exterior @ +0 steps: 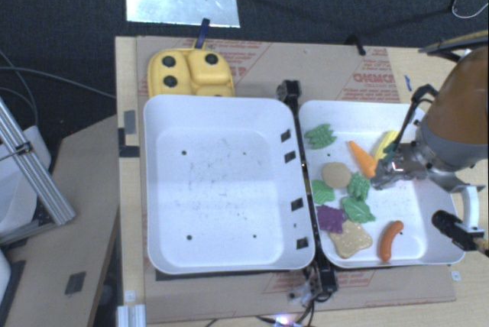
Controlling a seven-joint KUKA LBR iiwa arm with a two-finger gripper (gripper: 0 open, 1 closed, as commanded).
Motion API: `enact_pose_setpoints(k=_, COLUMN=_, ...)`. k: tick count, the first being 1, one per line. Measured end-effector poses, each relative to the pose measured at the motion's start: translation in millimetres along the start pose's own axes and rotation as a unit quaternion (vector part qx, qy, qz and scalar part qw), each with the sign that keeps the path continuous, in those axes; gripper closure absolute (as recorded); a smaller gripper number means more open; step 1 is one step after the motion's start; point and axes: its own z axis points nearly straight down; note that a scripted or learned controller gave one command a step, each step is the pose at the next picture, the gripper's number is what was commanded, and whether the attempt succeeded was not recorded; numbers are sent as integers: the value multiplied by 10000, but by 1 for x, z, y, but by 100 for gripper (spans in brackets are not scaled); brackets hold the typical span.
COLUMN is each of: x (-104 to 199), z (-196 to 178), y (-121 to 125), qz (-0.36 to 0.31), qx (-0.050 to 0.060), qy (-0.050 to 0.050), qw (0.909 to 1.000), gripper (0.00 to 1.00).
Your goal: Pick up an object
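Cardboard covers the bench under two white bins. Toward the right bin's near edge lies a red sausage; farther in, an orange carrot sits just beside the gripper, whose finger spread I cannot tell. Descending squarely over the carrot should help.

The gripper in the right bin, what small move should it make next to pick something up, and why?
Probably a short drop straight down. The gripper sits low in the right bin, right beside the orange carrot and a yellow piece, with nothing visibly held. Whether it is open is unclear, so checking that first seems wise.
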Motion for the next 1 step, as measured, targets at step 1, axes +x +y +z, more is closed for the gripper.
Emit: enact_pose_setpoints(k=1, x=0, z=0, y=1, qz=-4, qx=-11, qy=-4, qw=10000, gripper=0)
